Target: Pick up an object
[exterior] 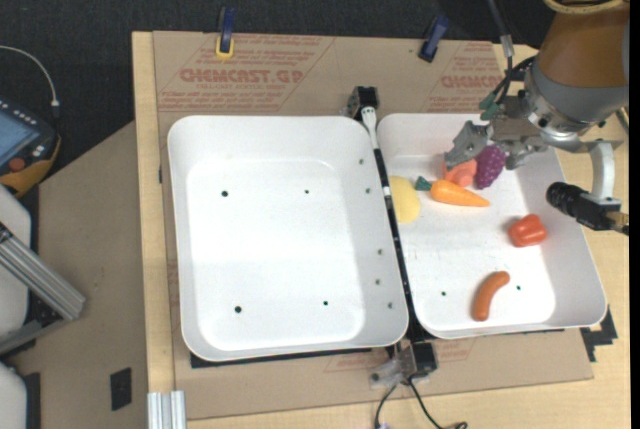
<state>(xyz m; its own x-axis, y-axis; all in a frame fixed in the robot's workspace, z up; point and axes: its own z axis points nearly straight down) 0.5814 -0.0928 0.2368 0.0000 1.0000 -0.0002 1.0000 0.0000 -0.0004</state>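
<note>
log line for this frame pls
arm: over right bin | gripper: at purple grapes | nearby: carrot | grasp: unconfirmed

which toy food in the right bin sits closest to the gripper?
The purple grapes, right beside the gripper. The carrot, yellow piece, red pepper and sausage lie farther off.

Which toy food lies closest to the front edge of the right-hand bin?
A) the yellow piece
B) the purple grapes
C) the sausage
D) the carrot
C: the sausage lies nearest the front rim of the right bin, well below the carrot, purple grapes and yellow piece.
</note>
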